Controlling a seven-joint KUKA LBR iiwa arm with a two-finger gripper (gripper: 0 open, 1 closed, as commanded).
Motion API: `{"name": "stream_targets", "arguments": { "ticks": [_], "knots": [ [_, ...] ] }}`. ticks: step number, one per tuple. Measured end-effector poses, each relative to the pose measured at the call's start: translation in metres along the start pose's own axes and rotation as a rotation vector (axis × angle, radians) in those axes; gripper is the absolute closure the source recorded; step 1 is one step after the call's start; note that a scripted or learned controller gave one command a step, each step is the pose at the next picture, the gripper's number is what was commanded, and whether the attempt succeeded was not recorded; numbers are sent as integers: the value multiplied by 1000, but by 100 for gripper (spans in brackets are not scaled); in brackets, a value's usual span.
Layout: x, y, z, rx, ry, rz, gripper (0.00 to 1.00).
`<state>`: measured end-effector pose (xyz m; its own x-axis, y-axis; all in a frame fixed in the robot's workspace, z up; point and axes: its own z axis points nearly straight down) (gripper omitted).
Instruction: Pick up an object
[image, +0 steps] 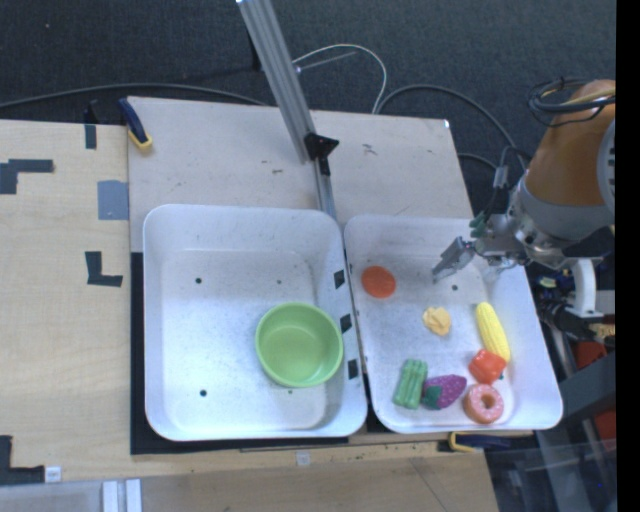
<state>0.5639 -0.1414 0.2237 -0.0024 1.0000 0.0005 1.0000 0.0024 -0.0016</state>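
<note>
Left white bin (180, 300) holds a light green plastic bowl (299, 345). Right white bin (400, 240): orange round toy (378, 282), green ridged toy (410, 384), purple toy (446, 389), small yellow lump (436, 320), yellow corn cob (491, 331), pink donut (484, 404). Claw (450, 262) hangs above the right bin's upper part, clamped on nothing; can't tell whether it's parted.
</note>
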Motion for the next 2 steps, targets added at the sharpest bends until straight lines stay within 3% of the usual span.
{"name": "stream_targets", "arguments": {
  "ticks": [1,2],
  "knots": [
    [0,0,0,0,0,0,0],
    [-3,5,62,6,-1,1,0]
  ]
}}
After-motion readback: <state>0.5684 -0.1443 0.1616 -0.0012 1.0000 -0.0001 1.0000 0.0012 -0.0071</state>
